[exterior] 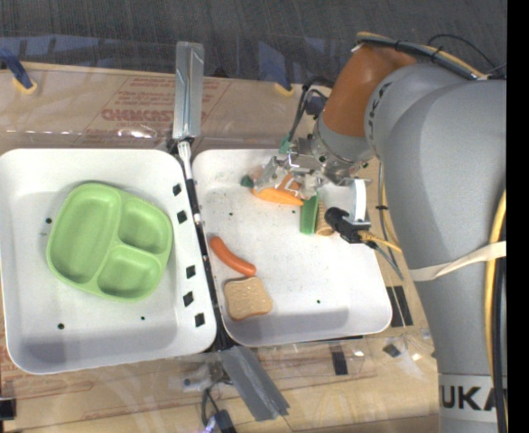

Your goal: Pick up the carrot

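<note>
One gripper point(287, 171) hovered over the carrot point(277, 196), finger state unclear, seemingly mid-reach; next it likely needed to descend and pinch.

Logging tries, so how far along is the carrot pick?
Done: the arm has reached into the right bin, and the tool sits right over the carrot. In hand: closing in on it; a grip cannot be confirmed. Left: lifting, since the carrot lies on the bin floor beside a green piece.
</note>
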Controlling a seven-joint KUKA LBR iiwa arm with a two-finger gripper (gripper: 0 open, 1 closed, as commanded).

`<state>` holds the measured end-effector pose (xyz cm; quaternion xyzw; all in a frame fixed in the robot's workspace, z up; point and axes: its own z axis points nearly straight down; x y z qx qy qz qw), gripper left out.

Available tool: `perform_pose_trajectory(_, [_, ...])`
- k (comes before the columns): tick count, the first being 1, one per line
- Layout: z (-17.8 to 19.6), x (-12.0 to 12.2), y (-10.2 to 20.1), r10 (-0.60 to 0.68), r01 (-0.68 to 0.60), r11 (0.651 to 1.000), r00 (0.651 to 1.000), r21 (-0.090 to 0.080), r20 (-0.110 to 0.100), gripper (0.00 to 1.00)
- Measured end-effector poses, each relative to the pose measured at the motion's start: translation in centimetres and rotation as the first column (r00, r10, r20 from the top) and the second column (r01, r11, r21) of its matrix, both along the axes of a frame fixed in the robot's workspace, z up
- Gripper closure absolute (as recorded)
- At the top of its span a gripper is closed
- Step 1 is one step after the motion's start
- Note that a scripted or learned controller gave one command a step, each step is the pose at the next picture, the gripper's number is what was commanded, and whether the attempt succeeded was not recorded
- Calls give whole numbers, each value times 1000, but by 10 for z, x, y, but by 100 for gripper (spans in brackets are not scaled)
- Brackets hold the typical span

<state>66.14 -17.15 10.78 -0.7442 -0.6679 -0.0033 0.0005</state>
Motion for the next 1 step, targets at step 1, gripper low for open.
perform_pose_trajectory(1, [-10, -9, 14, -107, 107, 994, 994, -7, 2, 0])
